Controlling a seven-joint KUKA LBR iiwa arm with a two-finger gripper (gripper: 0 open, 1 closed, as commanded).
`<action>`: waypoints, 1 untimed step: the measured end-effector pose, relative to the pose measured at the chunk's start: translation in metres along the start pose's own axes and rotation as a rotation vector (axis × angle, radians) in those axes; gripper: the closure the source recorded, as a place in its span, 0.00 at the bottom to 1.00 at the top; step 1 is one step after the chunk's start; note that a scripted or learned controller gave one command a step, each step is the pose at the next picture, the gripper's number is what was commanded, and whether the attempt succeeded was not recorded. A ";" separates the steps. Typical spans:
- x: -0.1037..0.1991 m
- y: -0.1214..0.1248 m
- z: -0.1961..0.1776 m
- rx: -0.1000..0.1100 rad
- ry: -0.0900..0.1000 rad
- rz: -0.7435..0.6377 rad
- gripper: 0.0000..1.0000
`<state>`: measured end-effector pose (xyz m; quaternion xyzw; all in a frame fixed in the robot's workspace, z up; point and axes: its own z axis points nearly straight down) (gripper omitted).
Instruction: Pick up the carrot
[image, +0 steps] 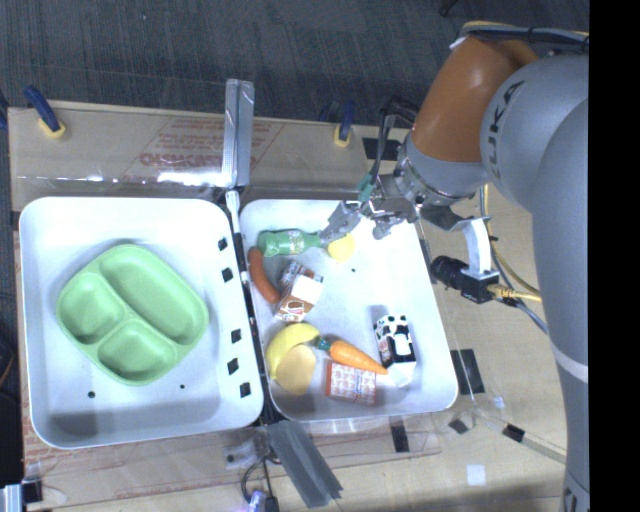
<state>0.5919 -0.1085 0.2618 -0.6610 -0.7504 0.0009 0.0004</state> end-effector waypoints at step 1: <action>-0.026 -0.046 0.099 0.000 0.001 0.101 0.00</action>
